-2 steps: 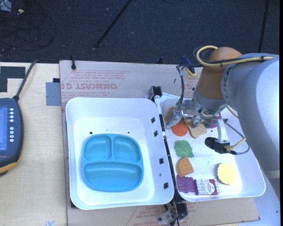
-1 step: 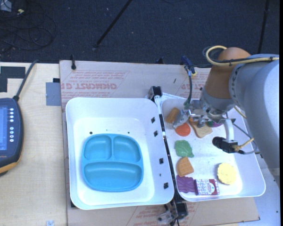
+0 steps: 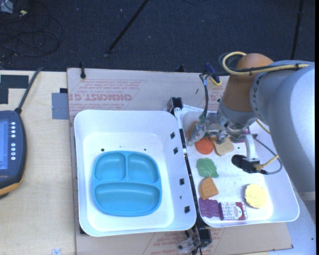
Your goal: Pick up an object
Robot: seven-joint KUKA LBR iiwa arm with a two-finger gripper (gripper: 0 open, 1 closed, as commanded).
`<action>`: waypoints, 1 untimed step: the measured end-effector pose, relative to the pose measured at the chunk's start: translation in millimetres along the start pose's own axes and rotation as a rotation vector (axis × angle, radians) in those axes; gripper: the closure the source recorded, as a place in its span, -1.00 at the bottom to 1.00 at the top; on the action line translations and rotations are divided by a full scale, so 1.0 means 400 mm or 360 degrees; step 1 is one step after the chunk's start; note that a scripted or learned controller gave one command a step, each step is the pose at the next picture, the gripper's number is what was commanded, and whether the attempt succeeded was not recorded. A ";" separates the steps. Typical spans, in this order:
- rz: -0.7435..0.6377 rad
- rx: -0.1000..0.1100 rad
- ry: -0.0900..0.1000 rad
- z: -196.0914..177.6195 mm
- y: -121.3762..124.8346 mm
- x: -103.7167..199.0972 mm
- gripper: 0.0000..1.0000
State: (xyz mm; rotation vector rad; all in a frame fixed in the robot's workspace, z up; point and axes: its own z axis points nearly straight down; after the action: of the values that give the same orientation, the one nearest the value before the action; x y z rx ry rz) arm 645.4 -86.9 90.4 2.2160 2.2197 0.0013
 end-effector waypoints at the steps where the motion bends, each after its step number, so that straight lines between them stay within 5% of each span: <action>1: 0.0000 0.0000 0.0001 0.000 0.000 -0.003 -1.00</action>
State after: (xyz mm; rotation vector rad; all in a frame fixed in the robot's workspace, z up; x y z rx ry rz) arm 645.4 -88.0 90.4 2.2167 2.2200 0.0018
